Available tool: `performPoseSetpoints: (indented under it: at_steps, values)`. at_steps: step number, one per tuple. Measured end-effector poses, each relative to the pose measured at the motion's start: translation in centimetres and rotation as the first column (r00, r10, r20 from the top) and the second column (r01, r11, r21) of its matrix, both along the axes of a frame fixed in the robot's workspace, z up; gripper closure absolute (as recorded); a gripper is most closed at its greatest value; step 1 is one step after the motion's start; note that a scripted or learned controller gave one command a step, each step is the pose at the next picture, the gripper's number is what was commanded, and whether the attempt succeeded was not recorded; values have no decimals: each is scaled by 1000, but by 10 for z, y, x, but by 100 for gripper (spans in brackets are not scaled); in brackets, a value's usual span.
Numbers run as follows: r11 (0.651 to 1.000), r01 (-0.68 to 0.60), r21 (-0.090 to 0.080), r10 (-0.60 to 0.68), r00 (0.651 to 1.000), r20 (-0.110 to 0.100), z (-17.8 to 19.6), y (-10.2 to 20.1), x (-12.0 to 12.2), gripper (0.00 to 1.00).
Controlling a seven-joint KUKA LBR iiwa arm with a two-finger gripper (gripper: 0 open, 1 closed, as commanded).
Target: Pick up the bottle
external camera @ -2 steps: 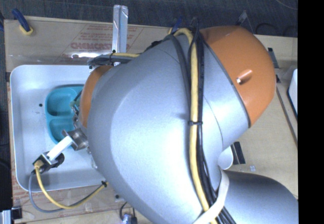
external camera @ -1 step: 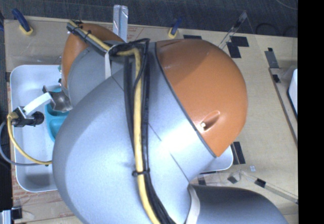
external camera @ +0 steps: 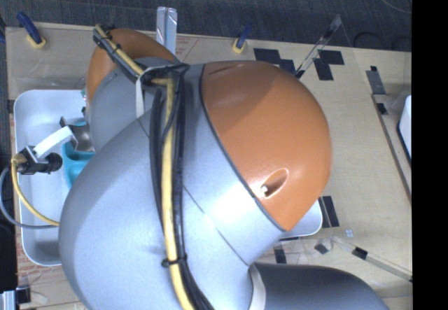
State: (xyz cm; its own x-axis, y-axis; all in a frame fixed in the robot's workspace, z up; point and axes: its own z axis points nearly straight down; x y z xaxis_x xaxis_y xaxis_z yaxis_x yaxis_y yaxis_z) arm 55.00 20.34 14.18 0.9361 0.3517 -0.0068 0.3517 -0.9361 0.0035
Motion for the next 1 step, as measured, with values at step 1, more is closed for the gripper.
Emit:
performPoseSetpoints:
  at_steps: [1]
  values:
    - [989,145,3,-145,989,3,81,-6,63,100]
